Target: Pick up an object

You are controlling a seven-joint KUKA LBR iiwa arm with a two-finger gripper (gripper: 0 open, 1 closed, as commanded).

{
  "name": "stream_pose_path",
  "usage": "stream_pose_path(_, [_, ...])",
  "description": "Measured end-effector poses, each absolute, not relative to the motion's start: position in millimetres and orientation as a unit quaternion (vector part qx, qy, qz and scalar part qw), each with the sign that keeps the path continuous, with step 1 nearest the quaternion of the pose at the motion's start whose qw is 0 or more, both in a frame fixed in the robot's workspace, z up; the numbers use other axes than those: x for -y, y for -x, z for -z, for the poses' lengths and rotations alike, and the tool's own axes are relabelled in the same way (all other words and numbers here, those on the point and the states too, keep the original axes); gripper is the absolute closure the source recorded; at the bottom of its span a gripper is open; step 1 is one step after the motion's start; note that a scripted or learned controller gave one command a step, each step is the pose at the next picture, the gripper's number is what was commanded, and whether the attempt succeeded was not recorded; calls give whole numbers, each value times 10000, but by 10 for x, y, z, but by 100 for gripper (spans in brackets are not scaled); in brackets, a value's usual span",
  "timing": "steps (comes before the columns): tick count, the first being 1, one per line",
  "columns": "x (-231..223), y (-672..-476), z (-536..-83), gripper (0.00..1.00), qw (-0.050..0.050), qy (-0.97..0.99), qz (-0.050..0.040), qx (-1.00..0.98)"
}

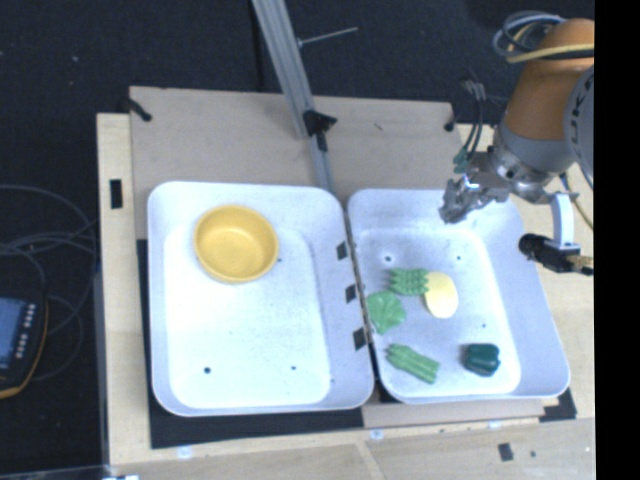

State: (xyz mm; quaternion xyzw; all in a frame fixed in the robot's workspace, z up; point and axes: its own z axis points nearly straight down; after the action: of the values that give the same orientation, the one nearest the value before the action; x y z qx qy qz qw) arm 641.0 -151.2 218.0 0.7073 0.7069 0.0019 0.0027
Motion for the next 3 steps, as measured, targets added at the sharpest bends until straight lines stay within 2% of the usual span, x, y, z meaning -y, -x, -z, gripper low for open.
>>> stream_pose_path(1, [1502, -6406, -2814, 100, 26, -7072, -20, -7071])
stream_pose_path(3, [530, -6154, -2786, 100, 2, -7061, -6, -7081])
